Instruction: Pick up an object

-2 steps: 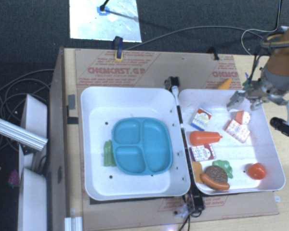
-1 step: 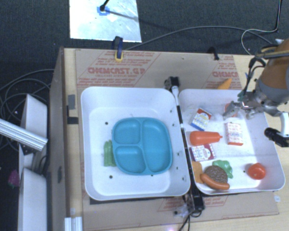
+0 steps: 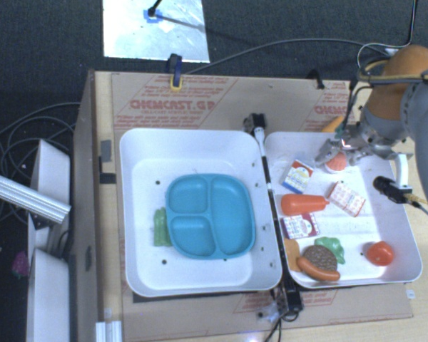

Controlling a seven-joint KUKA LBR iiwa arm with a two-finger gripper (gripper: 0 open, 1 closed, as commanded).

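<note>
Round orange-white object (image 3: 336,163) under lowered gripper (image 3: 340,148), right bin (image 3: 406,251), arm bent over

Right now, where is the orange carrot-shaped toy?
In the camera view, the orange carrot-shaped toy lies in the right white bin, near its left wall, just below the small blue-and-white carton and left of the red-and-white checkered packet.

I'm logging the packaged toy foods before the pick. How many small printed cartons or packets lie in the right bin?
3. One carton near the divider, one packet right of the carrot, one packet just below the carrot. The arm may hide more at the top.
</note>
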